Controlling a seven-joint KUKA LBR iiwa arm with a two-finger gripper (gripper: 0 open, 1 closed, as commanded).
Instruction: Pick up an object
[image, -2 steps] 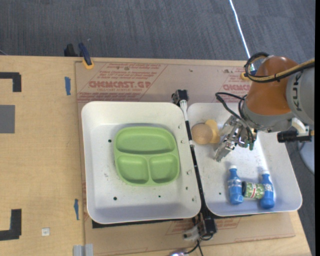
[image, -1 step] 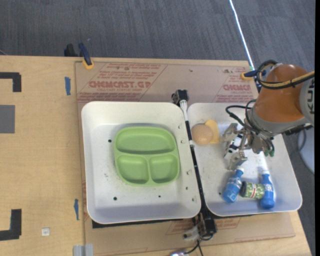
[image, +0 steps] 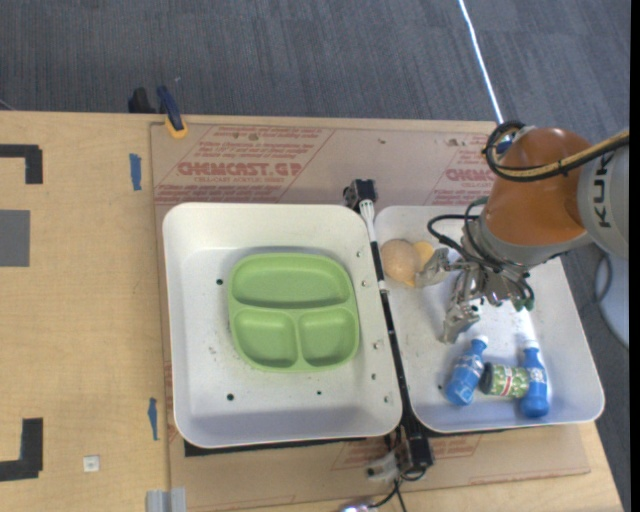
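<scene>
In the right bin (image: 580, 330) my gripper (image: 463, 316) hangs low over the middle of the floor, under the orange wrist band (image: 535, 180). A tan rounded object (image: 399, 261) lies at the bin's upper left, left of the gripper, with a small yellow piece (image: 432, 258) beside it. Two blue bottles (image: 465, 372) (image: 534, 382) lie near the front wall, just below the gripper, and a green-labelled item (image: 505, 380) sits between them. Nothing visibly sits in the gripper.
The left bin (image: 190, 300) holds a green divided plate (image: 294, 308). A black clamp (image: 359, 192) and a cable run along the seam between the bins. The arm's body covers the right bin's upper right part.
</scene>
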